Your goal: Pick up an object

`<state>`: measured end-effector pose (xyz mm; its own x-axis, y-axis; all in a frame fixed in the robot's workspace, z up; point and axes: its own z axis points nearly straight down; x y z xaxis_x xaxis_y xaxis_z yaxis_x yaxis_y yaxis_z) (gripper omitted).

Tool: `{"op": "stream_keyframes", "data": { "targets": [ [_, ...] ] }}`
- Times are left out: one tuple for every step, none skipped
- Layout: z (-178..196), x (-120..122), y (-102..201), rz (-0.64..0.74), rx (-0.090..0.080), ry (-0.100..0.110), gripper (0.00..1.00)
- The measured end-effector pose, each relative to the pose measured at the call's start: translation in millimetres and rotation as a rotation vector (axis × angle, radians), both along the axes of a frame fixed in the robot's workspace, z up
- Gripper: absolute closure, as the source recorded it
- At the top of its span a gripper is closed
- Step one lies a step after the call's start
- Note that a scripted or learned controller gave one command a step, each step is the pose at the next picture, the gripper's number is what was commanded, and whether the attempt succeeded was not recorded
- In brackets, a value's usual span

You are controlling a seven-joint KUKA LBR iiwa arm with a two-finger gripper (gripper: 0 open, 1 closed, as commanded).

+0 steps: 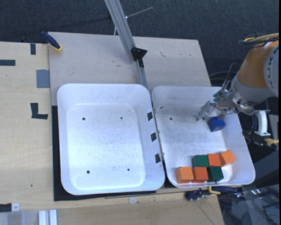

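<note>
My gripper [210,114] hangs over the upper right part of the right bin [178,102], reaching in from the right under the grey and orange arm [255,74]. A small blue block [216,124] sits right at the gripper's lower edge, touching or just under it. I cannot tell whether the block is gripped or lies on the bin floor. A cluster of orange blocks [184,174] and green blocks [201,161] lies in the bin's front right corner, well below the gripper.
The left bin [103,97] stands beside the right one, sharing a raised divider. A slanted metal rail [124,27] runs down from the top to the bins' back edge. Cables and black hardware [260,128] crowd the right side.
</note>
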<state>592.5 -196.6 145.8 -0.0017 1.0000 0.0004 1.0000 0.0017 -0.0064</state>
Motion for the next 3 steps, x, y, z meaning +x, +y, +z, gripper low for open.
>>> {"op": "stream_keyframes", "data": {
  "targets": [
    [-28,5,-2,-0.001,-0.009,-0.023,0.00],
    [-19,6,-2,0.001,-0.010,-0.024,1.00],
    [33,12,-11,0.000,-0.002,-0.011,1.00]
  ]
}}
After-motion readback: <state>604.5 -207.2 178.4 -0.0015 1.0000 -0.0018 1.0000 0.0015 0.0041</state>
